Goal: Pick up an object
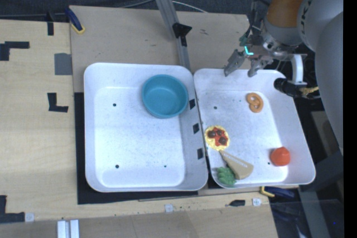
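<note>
Tool point(242, 68) hangs spread and empty over the right bin's point(290, 120) far edge; pretzel point(255, 102) lies just below it. Best bet: centre over it, drop straight, then close.

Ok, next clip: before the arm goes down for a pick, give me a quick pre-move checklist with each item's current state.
1. Gripper carries nothing: ok, fingers are apart with nothing between them.
2. Gripper is over the right bin: ok, it hangs at that bin's far edge.
3. Targets available in the right bin: ok, pretzel, red ball, small pizza, wedge and green piece.
4. Pretzel and red ball lie apart from other things: ok.
5. Wedge and green piece are separable: not ok, they touch at the near rim.
6. Gripper is directly above one target: not ok, the pretzel lies nearer the camera.
</note>
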### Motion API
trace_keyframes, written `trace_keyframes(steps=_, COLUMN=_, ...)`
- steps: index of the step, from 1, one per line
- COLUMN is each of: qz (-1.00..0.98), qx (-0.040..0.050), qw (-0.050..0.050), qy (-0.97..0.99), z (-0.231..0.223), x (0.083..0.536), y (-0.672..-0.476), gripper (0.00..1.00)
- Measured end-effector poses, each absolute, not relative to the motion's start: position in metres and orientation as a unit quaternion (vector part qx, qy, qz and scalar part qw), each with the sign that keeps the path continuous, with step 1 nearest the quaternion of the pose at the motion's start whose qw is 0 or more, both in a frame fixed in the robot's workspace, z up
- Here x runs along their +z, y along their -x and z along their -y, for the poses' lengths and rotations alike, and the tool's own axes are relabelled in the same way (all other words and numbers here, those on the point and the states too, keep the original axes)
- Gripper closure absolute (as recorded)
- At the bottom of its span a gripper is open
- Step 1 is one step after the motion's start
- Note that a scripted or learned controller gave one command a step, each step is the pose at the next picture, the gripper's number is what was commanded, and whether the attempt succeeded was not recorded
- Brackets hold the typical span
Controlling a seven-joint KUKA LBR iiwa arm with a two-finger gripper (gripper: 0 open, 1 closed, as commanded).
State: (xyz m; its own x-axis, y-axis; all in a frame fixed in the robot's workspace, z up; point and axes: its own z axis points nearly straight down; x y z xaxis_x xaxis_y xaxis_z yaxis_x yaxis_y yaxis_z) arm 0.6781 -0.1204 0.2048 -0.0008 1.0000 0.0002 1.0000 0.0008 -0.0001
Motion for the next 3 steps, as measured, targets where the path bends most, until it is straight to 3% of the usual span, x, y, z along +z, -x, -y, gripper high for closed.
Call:
trace_keyframes(steps=1, qz=0.707, qx=0.0, qw=0.0, qy=0.707, z=0.12, x=0.205, y=-0.678, gripper=0.0)
trace_keyframes(steps=3, qz=0.707, qx=0.0012, qw=0.001, qy=0.707, z=0.12, x=0.114, y=-0.673, gripper=0.0)
